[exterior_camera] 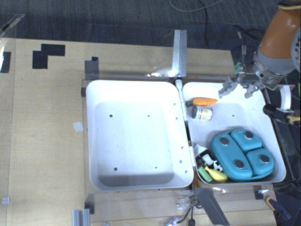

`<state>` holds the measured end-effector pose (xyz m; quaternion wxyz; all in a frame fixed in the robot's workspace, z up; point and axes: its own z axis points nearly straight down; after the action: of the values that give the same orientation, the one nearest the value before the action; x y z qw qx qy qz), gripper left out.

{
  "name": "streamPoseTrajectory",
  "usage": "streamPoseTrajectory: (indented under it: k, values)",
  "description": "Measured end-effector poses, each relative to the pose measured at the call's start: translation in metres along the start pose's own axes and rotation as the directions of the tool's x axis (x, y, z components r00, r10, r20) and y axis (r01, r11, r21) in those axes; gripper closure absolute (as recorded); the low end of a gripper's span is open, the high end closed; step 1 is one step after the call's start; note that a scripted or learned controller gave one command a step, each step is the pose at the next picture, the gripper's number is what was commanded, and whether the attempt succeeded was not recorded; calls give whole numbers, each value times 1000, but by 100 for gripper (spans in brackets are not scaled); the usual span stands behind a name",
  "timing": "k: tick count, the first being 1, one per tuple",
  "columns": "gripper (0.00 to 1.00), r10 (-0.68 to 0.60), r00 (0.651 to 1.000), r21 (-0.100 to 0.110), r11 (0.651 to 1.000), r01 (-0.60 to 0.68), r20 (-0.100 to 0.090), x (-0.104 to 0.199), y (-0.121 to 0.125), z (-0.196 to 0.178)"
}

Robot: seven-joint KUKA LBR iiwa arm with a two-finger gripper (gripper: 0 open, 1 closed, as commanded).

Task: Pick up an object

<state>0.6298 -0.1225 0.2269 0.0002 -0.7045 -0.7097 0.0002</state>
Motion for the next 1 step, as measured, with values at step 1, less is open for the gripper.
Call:
streamPoseTrajectory:
  k: [1]
  values:
    - [0, -294, 956, -4, 956, 294, 3, -22, 9, -7]
